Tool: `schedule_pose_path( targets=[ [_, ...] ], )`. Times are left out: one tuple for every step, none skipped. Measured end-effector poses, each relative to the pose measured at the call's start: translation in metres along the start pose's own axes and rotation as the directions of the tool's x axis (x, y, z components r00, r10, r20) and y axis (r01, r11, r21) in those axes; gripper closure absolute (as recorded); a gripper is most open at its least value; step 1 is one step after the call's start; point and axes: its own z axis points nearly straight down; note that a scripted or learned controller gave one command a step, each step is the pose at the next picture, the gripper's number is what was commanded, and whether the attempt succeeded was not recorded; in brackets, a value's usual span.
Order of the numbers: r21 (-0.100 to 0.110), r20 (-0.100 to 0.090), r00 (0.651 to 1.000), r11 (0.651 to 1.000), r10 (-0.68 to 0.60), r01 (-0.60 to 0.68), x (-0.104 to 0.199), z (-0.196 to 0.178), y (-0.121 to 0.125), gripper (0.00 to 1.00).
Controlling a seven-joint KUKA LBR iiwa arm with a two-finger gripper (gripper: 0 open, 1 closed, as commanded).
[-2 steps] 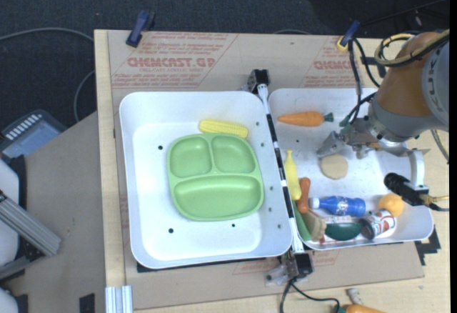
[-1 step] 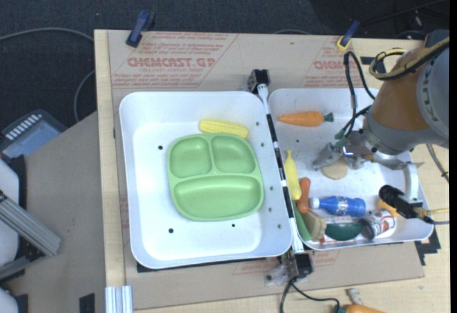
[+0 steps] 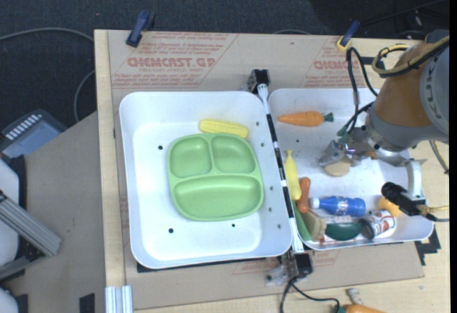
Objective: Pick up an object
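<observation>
Here the gripper [image 3: 338, 154] sits low in the right bin [image 3: 314, 98], touching a small beige object [image 3: 337, 168] just beneath its tip; whether it grasps it, I cannot tell

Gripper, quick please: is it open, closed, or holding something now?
Gripper: low in the right bin, just above a small beige object; whether it is open, closed or holding anything cannot be told.
</observation>
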Motion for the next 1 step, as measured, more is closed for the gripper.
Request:
schedule_pose_path(
  targets=[
    [0.000, -0.001, 1.000, 1.000, -0.001, 0.001, 0.0918, -0.1118, -0.0050, 1.00]
  ],
)
